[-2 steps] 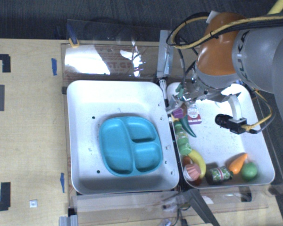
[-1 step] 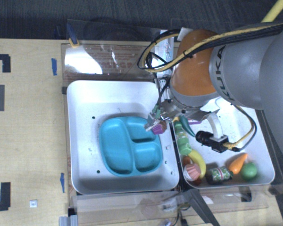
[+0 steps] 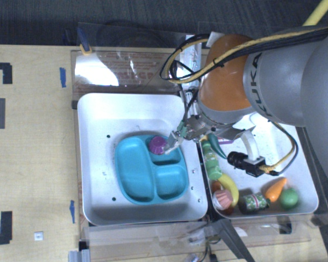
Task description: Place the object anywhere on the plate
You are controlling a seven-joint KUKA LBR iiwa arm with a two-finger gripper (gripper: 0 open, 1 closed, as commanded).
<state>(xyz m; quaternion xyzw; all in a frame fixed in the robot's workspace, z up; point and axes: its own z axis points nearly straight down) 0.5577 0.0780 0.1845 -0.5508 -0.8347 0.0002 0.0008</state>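
Note:
A blue divided plate (image 3: 136, 171) lies in the left white bin (image 3: 98, 119). A small purple object (image 3: 157, 144) sits at the plate's upper right compartment. My gripper (image 3: 171, 143) reaches down from the right and its fingertips are right beside the purple object, touching or nearly touching it. The arm's grey and orange wrist hangs above the divide between the two bins.
The right bin (image 3: 306, 195) holds several toy foods: a green piece (image 3: 210, 156), a banana (image 3: 228, 185), a carrot (image 3: 275, 189), a green ball (image 3: 289, 198) and a can (image 3: 254, 202). A black cable connector (image 3: 246, 162) dangles over it.

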